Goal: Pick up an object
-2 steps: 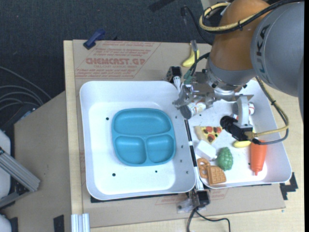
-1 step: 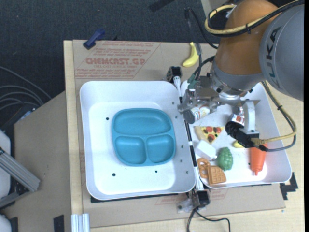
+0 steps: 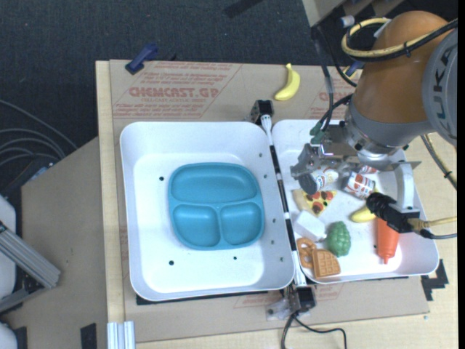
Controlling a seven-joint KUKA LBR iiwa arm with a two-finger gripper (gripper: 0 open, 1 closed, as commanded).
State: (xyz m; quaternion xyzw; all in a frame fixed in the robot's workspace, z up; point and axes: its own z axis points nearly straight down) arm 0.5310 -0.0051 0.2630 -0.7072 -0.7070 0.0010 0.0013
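My gripper [image 3: 311, 174] hangs low over the left part of the right bin [image 3: 421, 257], under the orange wrist band. Right beneath it lies a small yellow and red pizza slice [image 3: 317, 203]. A red and white can [image 3: 359, 183] lies just to its right. Further toward the front are a white block [image 3: 309, 227], a green broccoli [image 3: 338, 238], a waffle [image 3: 326, 265], a small yellow piece [image 3: 361, 214] and an orange carrot [image 3: 387, 243]. A black cable part [image 3: 383, 211] crosses above the carrot's top. The arm hides the bin's back part.
The left bin [image 3: 142, 195] holds a blue three-compartment plate [image 3: 215, 203]. A yellow banana [image 3: 288, 84] and a blue object [image 3: 140, 59] lie on the cardboard behind the bins. A clamp [image 3: 262, 111] sits where the two bins meet.
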